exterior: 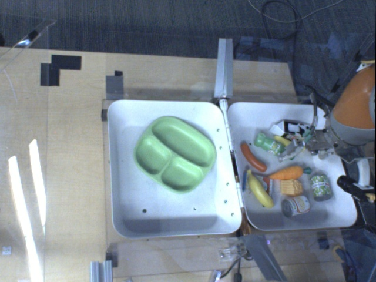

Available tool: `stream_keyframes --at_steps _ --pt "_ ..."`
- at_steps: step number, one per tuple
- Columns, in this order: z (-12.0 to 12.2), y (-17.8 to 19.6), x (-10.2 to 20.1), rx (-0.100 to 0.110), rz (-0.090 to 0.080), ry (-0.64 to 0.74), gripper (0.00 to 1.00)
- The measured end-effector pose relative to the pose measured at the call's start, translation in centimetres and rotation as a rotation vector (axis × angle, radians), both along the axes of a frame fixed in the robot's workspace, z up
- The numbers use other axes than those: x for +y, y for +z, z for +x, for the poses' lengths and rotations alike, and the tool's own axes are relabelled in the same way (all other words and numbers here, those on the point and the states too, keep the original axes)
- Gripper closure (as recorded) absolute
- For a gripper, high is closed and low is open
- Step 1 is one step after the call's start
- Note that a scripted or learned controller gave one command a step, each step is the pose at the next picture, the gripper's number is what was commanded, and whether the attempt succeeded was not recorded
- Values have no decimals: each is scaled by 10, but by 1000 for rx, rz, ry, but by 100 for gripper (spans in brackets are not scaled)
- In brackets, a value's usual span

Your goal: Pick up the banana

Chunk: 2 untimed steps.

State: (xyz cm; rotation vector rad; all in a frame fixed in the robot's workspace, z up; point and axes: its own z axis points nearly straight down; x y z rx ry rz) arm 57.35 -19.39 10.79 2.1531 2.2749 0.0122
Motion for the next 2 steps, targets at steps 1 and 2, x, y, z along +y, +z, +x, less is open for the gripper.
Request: stream_keyframes --at_steps 1,2 --pt "62 -22 -1 8 12 -46 0" --pt "91 -24 -1 51 22 -36 0"
